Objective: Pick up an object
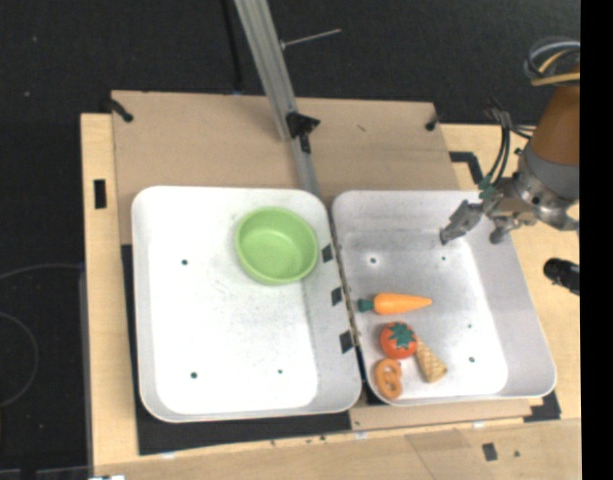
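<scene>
In the right bin [486, 298] lie an orange carrot [398, 304], a red tomato [398, 340], a tan ice-cream-cone-like piece [431, 361] and an orange pretzel-like piece [387, 377] near the bin's front left corner. A green bowl [276, 246] sits in the left bin [186, 308] at its back right. My gripper [477, 222] hangs over the right bin's back right part, well above and right of the carrot, its fingers spread apart with nothing between them.
A grey metal pole [271, 63] slants from the top down to the gap between the bins. The arm [556, 158] with its orange band and cables comes in at the right edge. Brown board lies behind the bins.
</scene>
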Robot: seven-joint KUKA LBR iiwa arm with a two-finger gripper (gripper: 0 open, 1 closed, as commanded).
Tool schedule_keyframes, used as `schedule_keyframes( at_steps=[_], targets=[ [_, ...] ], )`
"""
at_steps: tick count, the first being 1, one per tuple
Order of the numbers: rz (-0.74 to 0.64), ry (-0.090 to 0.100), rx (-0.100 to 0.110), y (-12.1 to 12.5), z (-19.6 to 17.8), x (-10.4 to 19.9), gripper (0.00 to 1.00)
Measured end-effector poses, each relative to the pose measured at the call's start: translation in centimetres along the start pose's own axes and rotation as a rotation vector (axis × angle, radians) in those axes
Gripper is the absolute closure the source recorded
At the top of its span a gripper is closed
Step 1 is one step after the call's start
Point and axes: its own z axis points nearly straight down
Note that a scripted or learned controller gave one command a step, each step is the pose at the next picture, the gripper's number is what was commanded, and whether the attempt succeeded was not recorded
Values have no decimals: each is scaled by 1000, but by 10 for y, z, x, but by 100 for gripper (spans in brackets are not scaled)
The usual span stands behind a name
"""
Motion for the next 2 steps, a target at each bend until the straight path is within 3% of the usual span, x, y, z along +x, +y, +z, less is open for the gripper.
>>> schedule_keyframes(
  at_steps=[1,2],
  targets=[
    [-1,-1,0,0,0,0,0],
    [4,0,4,-5,44,-6,0]
  ],
)
